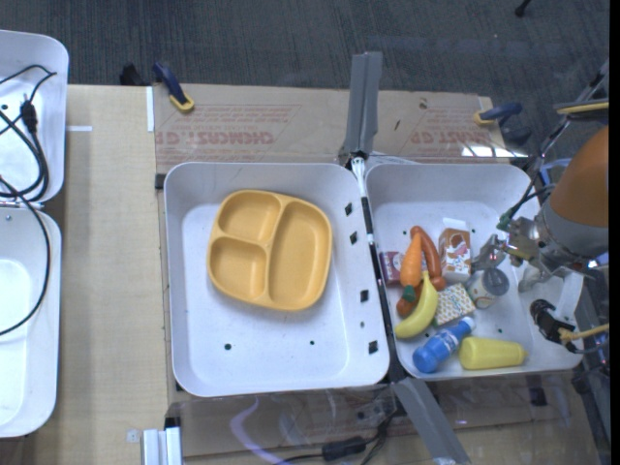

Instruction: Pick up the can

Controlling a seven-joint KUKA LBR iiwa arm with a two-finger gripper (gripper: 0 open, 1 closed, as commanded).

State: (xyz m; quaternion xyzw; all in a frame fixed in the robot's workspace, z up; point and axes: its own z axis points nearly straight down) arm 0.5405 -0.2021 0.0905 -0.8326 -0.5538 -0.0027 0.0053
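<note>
can (492, 283) upright, right bin (441, 184), beside cracker (453, 304) | gripper (506, 250) just above-right of it, nearly touching | I can't tell jaw opening, nothing seen held | I judge a short drop left-down is needed

One fixed camera, high above the desk (107, 260), looking down at a slant on both white bins (194, 289); my arm (586, 197) enters from its right.

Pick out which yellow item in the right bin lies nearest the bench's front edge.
The yellow plastic bottle on its side, lower than the curved yellow banana.
</note>
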